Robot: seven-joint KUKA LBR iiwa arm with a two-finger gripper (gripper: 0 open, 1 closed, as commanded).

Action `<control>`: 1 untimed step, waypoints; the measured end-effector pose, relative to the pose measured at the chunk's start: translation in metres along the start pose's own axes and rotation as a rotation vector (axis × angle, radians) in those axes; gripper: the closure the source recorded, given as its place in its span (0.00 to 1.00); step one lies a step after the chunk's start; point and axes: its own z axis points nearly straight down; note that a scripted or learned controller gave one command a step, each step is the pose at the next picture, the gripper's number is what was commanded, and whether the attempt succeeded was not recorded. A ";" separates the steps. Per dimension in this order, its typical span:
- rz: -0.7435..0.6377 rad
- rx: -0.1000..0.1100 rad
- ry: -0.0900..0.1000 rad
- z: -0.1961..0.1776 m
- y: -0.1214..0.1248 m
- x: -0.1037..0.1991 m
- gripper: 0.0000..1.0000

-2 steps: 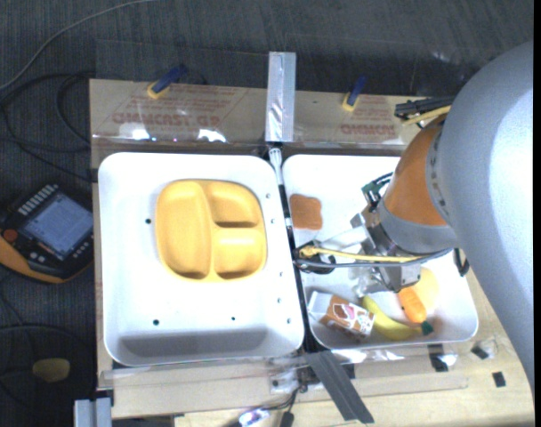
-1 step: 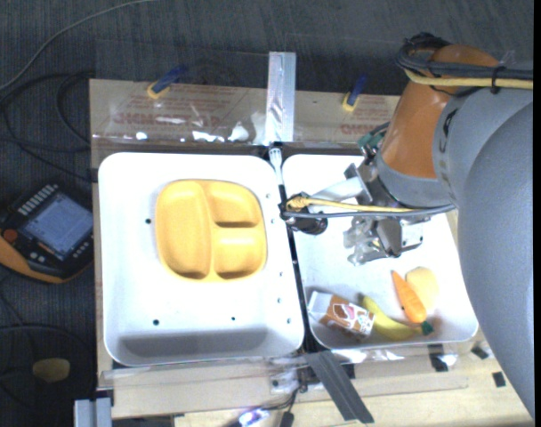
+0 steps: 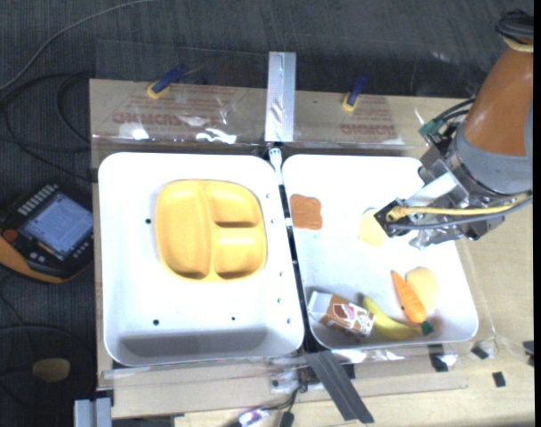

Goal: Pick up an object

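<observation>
Dark carpet is surrounding a bench (image 3: 110,114) bearing two shallow white bins side by side.

Nearest edge, right bin (image 3: 342,176): a small printed carton (image 3: 343,314) is lying against the near wall, a banana (image 3: 388,323) is curving just beside it, and a carrot (image 3: 409,299) is resting against a pale rounded piece (image 3: 422,283).

Middle, right bin: the gripper (image 3: 386,221) is reaching in from the right, low over the floor of the bin, its tip touching or overlapping a pale yellow object (image 3: 371,229). Whether that object is sitting between the fingers cannot be told, nor whether they are apart or together. An orange-brown flat piece (image 3: 306,212) is lying near the dividing wall, well apart from the gripper.

Middle, left bin (image 3: 119,265): a yellow divided tray (image 3: 211,229) is sitting alone.

Far side: clear plastic sheeting is being held by two clips (image 3: 166,80). A handheld pendant (image 3: 41,229) is lying on the carpet to the left.

Risk, as a judgement: the pale object looks small and smooth, so an off-centre closure could be squeezing it sideways out of the grasp; a descent too deep could be pressing the fingertips into the bin floor.
</observation>
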 end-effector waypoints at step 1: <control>-0.298 0.005 0.000 0.119 0.030 -0.014 1.00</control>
